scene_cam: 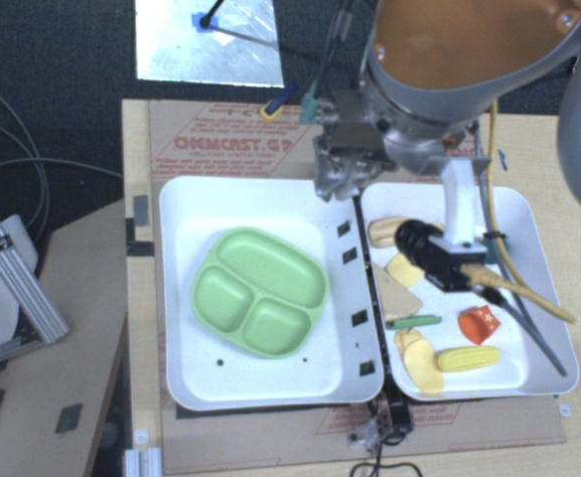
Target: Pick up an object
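Note:
The right bin (538, 237) holds several small toy foods: a tan roll (382, 232), a pale yellow chunk (403, 269), a beige wedge (397, 294), a thin green stick (415, 320), a red piece (479, 324), a yellow corn cob (469, 359) and a yellow banana-like piece (419, 361). My gripper (342, 189) hangs above the far end of the divider between the two bins, up and to the left of the roll. Nothing shows in its grasp. The wide grey and orange arm (469, 28) covers the top right.
In the left bin (186, 207) lies a green divided plate (258, 291). A printed cardboard sheet (230, 142) lies under both bins. A shiny square panel (211, 28) rests on the dark floor behind.

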Robot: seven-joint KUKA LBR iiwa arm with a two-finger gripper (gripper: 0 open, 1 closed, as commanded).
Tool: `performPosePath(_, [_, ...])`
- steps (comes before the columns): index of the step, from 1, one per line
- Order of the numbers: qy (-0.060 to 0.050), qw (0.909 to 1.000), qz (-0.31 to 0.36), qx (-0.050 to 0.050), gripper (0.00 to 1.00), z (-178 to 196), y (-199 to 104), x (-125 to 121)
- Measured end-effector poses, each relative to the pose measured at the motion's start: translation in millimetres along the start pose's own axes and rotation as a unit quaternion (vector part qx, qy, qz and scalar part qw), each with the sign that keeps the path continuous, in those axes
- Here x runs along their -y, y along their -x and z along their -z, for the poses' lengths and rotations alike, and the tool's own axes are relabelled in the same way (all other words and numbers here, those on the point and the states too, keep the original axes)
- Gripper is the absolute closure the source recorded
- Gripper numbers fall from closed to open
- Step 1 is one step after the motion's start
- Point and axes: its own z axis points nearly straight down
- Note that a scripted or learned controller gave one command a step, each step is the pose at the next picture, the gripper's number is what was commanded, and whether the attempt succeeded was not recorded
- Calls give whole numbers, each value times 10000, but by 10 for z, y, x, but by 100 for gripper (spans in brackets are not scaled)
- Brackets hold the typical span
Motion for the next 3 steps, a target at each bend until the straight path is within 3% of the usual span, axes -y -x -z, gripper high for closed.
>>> performPosePath(1, [-70,10000,13,33,100,16,12,2])
performPosePath(2, [-162,9998,1,67,100,-1362,-537,52])
performPosePath(3, [-37,10000,-15,13,100,-267,-518,1])
